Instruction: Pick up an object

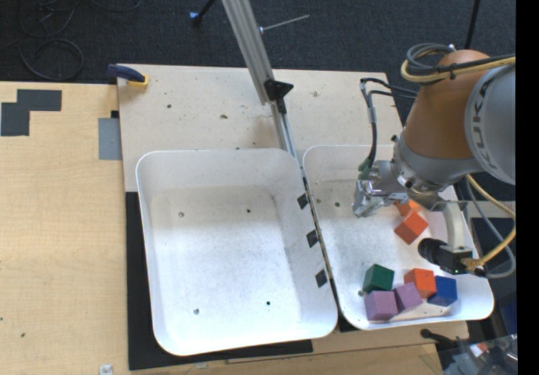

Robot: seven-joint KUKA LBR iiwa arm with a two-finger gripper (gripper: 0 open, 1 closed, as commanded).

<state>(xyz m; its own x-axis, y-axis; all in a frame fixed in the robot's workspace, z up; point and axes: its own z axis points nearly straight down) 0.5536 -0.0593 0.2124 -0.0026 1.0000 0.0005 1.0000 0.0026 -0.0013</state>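
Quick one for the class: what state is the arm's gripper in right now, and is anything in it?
Gripper: over the right bin, near its upper left; open or shut cannot be told. No block is seen between its fingers.

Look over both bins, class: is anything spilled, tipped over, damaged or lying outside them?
Nothing stands out. The blocks all lie inside the right bin: a green one, purple ones, a blue one and orange ones. The pincer hangs above that bin's floor.

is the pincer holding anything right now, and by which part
Cannot be told: the pincer hangs low in the right bin, near an orange block, its tips too small to read.
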